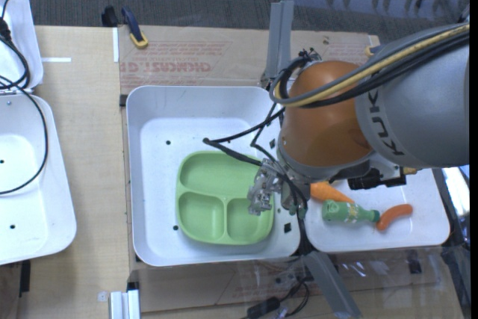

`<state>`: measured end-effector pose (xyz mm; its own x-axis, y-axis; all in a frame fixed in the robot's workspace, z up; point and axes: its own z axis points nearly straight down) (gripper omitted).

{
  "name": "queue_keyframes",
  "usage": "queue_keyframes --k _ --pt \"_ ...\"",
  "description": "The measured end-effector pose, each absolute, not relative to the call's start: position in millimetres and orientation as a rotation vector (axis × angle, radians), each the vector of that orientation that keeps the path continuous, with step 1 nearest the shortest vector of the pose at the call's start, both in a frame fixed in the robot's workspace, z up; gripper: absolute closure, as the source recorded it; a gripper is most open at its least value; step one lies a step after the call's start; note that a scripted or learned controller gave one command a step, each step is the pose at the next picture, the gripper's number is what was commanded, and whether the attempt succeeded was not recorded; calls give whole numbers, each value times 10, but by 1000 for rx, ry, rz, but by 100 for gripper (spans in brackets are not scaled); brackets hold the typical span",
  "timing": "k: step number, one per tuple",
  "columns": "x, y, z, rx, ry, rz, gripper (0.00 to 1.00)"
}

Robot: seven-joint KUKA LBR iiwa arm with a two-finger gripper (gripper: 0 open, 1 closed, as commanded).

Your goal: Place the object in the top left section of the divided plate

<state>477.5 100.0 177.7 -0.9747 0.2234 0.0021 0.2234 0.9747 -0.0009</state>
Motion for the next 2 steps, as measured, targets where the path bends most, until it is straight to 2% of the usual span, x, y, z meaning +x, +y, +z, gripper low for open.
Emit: queue_keyframes --k 1,2 --pt "4781 1120 1927 -56 -3143 0 100" --pt "4787 1058 1918 108 -3141 0 100"
